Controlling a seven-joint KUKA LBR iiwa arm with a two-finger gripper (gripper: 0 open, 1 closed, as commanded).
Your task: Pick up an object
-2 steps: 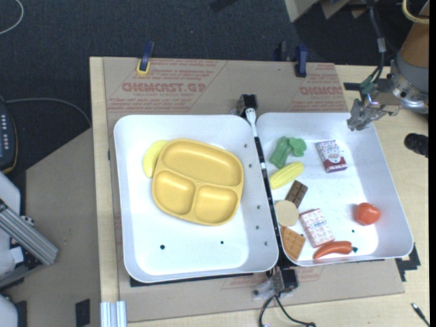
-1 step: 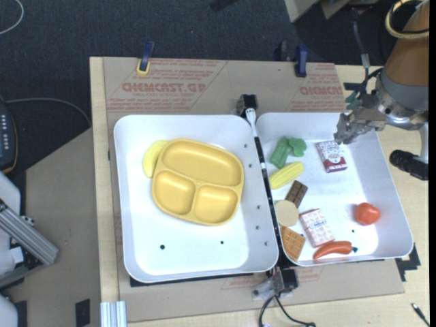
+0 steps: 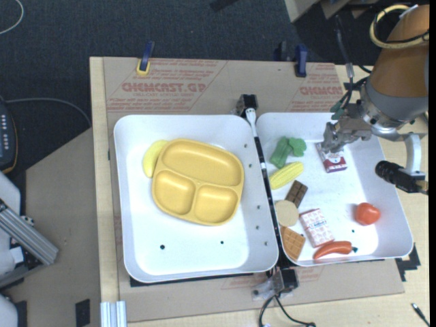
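Camera view is showing the tool hanging low over the back of the right bin, directly above a small red-and-white carton that is lying flat on the bin floor. Whether the tool is gripping the carton cannot be told, because the wrist is covering the contact area. The carton is sitting well apart from the green broccoli piece and the corn cob toward the divider, so approach space is looking adequate. As a judgement, the carton is likely handling as a light, fairly stiff toy box with smooth printed faces, which may be slipping under a weak pinch; taking hold across its two narrow sides near the middle is appearing safest. A red tomato is resting nearer the front, and a hot dog is lying at the front edge. The left bin is carrying a yellow divided tray.
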